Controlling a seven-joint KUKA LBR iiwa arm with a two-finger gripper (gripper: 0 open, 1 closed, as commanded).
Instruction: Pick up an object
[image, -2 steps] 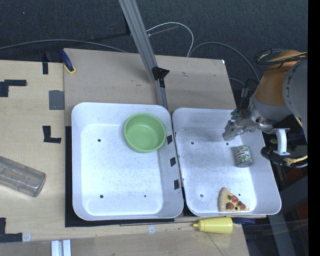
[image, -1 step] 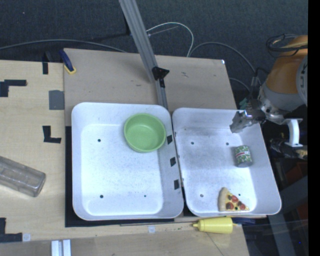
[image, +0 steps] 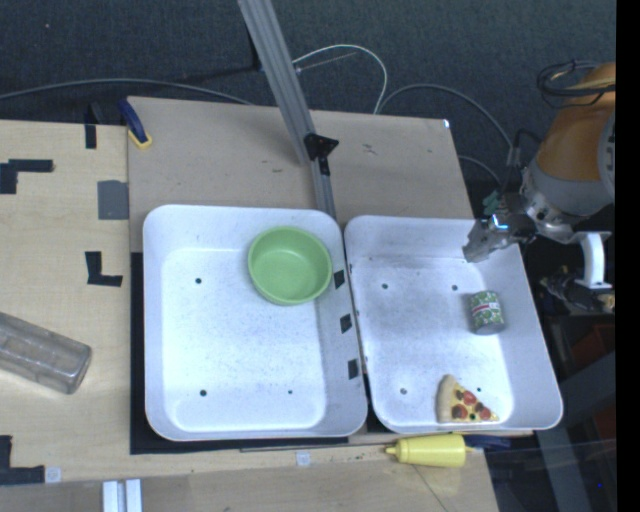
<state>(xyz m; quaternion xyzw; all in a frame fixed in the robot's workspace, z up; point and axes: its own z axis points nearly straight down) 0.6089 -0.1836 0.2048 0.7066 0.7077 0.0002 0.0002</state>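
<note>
At the near edge of the worktop (image: 200, 180), a yellow mustard bottle (image: 432, 450) lies on its side just outside the right bin (image: 400, 330). Inside that bin, a toy pizza slice (image: 460, 400) rests in the near right corner, and a small green can (image: 486, 311) lies farther back along the right wall. Beyond the can, the tool (image: 487, 240) hangs over the bin's far right corner, near the can but apart from it, with nothing seen between its tips; whether it is open or closed cannot be told. Across the divide, a green bowl (image: 290, 265) sits at the far side of the left bin (image: 190, 340).
</note>
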